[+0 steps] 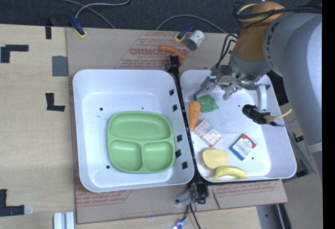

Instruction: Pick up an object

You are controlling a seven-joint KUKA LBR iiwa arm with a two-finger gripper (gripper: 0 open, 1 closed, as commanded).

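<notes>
Two bins here: we see the gripper (216, 88) low in the right bin's (277, 157) far end, fingers apart, just above the carrot (194, 114).

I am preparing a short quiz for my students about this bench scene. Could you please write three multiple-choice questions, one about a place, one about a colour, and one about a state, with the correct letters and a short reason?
1. Where does the green three-compartment plastic plate lie?
A. in the left white bin
B. in the right white bin
C. on the cardboard behind the bins

2. What colour is the small curved banana at the near edge of the right white bin?
A. red
B. yellow
C. blue

3. What is the state of the orange toy carrot?
A. lifted in the air
B. hanging outside the bin
C. lying on the bin floor by the divider

Answers:
1. A, since the plate rests on the floor of the left white bin.
2. B, its skin is plainly yellow.
3. C, it lies flat beside the divider, apart from the two-finger gripper.
</notes>
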